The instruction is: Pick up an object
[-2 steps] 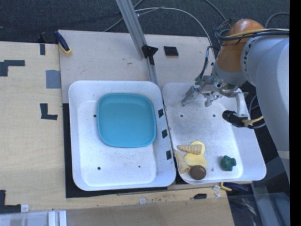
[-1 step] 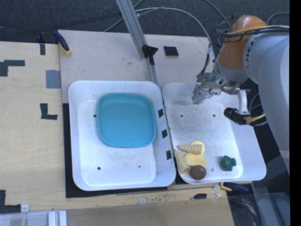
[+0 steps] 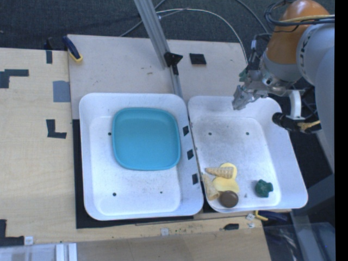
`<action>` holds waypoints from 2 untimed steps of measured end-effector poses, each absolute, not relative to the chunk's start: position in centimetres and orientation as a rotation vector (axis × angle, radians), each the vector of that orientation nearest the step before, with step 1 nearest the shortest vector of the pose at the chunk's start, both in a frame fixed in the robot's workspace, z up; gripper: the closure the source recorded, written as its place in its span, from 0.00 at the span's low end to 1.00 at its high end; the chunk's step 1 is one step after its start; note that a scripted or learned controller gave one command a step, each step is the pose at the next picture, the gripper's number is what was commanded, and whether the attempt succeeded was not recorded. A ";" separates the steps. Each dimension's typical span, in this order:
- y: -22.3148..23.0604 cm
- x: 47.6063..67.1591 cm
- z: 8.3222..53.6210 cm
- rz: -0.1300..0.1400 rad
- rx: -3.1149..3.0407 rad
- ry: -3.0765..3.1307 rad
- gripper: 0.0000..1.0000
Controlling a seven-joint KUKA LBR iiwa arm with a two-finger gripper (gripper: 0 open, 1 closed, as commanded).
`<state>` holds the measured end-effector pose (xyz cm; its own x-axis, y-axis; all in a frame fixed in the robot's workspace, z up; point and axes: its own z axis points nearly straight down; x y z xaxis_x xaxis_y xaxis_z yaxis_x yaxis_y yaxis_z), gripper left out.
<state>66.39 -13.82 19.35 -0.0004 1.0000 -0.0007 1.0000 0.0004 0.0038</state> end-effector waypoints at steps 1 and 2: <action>-13.8 66.4 22.2 0.002 2.220 2.221 1.00; -8.6 65.3 21.3 0.000 2.218 2.227 1.00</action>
